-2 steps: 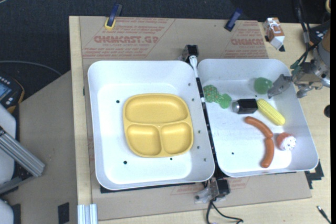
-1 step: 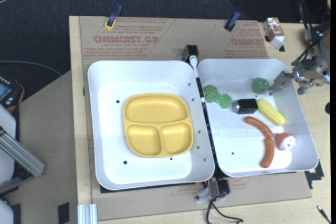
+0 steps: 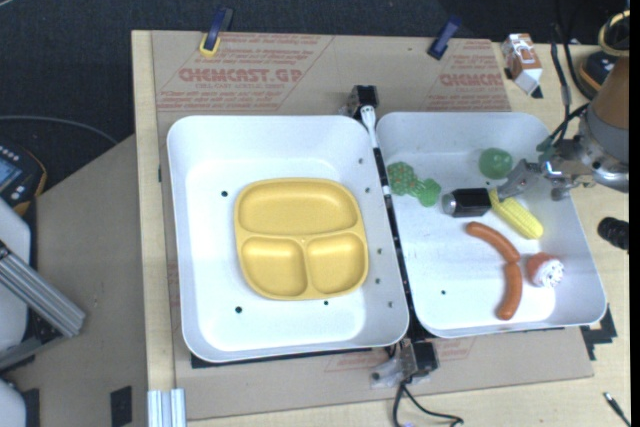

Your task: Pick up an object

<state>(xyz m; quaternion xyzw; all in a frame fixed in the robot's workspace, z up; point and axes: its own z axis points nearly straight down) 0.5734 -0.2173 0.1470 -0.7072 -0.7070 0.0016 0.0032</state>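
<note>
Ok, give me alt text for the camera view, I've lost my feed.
The gripper hangs low over the right bin, near a toy corn cob, a black cylinder, a green ball, toy broccoli, a sausage and a red-and-white toy. The left bin holds a yellow divided plate.

One fixed camera looks down at a slant on the desk (image 3: 300,55), taking in both white bins (image 3: 200,215) and surrounding floor.
</note>
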